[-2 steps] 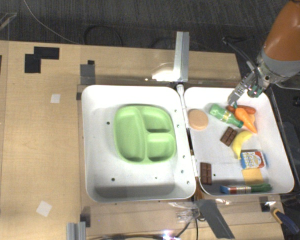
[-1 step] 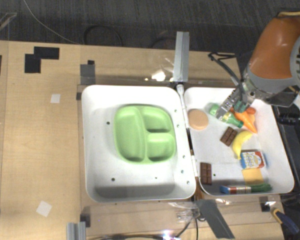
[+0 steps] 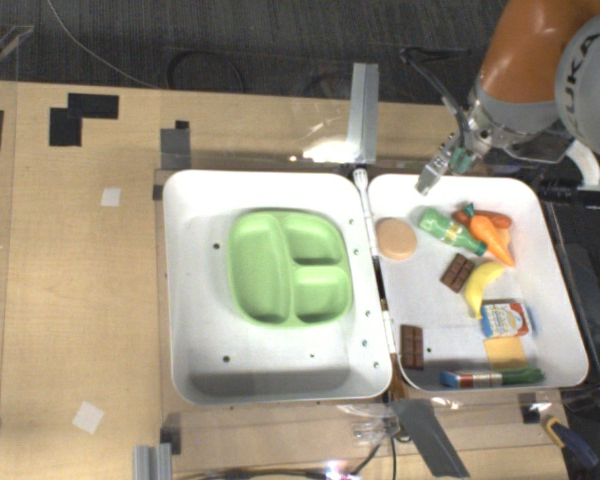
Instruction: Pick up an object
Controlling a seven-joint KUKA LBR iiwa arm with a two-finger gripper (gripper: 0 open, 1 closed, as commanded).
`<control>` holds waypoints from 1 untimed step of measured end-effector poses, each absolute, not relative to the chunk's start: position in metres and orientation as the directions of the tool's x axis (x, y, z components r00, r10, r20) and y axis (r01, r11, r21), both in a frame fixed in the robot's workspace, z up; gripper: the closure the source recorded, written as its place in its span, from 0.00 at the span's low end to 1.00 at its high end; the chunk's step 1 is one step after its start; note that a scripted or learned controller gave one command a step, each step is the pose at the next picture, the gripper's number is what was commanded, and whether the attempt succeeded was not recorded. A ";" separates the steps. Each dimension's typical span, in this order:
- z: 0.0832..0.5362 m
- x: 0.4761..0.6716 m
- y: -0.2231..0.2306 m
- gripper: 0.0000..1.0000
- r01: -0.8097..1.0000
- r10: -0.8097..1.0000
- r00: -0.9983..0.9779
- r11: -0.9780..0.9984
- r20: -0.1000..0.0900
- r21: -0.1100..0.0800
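Note:
My gripper (image 3: 429,178) hangs over the back edge of the right bin (image 3: 555,268), with nothing seen in it. Just in front of it lie a green bottle (image 3: 446,227) and an orange carrot (image 3: 493,234). A tan round cookie (image 3: 396,238) sits to the gripper's lower left. Further forward are a brown chocolate bar (image 3: 457,271), a yellow banana (image 3: 483,284), a small printed carton (image 3: 505,318) and a yellow block (image 3: 505,351).
The left bin (image 3: 195,348) holds a green divided plate (image 3: 288,266). A second chocolate bar (image 3: 411,345) and a red and green marker pair (image 3: 490,377) lie at the right bin's front edge. A metal post (image 3: 364,113) stands behind the bins' shared wall.

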State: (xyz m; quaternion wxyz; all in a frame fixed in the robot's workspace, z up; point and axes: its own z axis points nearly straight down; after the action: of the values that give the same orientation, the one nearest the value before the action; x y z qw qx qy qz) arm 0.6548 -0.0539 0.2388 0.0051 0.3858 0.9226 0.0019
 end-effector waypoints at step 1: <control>0.274 0.658 -0.022 1.00 0.844 0.844 -0.537 0.537 -0.005 0.008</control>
State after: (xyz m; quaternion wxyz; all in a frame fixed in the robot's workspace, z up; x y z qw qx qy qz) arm 0.6579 -0.0217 0.2744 0.0042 0.4813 0.8765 0.0022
